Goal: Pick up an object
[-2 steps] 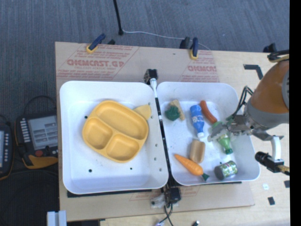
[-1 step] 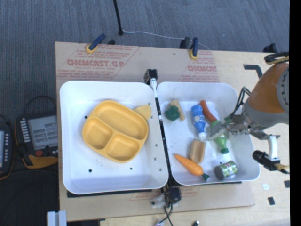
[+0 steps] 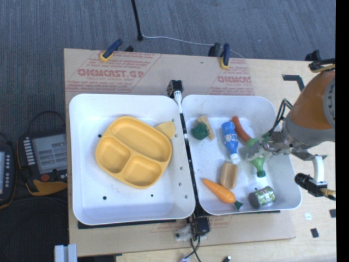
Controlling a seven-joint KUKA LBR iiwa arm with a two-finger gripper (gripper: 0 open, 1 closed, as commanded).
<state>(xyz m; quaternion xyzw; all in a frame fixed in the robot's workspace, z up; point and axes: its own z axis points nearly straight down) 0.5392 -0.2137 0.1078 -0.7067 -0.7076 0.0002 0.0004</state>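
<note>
The jaws (image 3: 260, 146) are seen low over the right bin (image 3: 272, 105), just beside a green bottle (image 3: 258, 165); how far they stand apart cannot be told, and nothing is seen held between them. A red sausage-shaped item (image 3: 240, 128) and a blue bottle (image 3: 229, 140) are noted near the jaws, to the view's left. Further out in the same bin, a tan cylinder (image 3: 228, 174), a carrot (image 3: 220, 190), a small can (image 3: 262, 197) and a green leafy piece (image 3: 201, 130) are recorded. A yellow divided plate (image 3: 134, 150) lies in the left bin (image 3: 82, 162) on the tabletop (image 3: 76, 75). No object is judged lifted yet; grasp and lift remain outstanding.
</note>
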